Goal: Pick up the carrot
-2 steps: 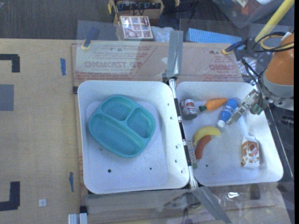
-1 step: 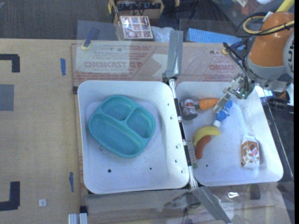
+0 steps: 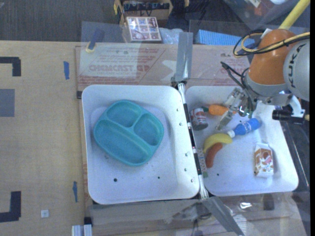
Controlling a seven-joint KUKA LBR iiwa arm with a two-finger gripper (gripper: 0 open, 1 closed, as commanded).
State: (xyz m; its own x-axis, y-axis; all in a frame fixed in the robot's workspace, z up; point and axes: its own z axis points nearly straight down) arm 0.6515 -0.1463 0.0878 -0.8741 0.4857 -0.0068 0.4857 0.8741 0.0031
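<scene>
One carrot (image 3: 217, 109), short and orange, lies in the right-hand bin (image 3: 285, 181) toward its upper left, free on the white floor just right of a small can (image 3: 199, 118). The gripper (image 3: 229, 119) hangs right beside it, its fingers slanting down and to the left, with the tips below and to the right of the carrot's blunt end. Nothing sits between those fingers, and whether they are spread or closed I cannot tell from this slant. The approach looks set up for a grasp from the carrot's right, though the tips seem a little off the carrot itself.

Below the gripper a blue bottle with a white cap (image 3: 244, 127) lies tilted, and under that a yellow banana (image 3: 218, 140) rests against a reddish sausage (image 3: 212, 155). A small carton (image 3: 263, 161) lies apart, toward the bin's lower right.

Left of the dividing rim, the other bin (image 3: 98, 181) holds a teal plate with three compartments (image 3: 128, 132), with nothing in them.
</scene>
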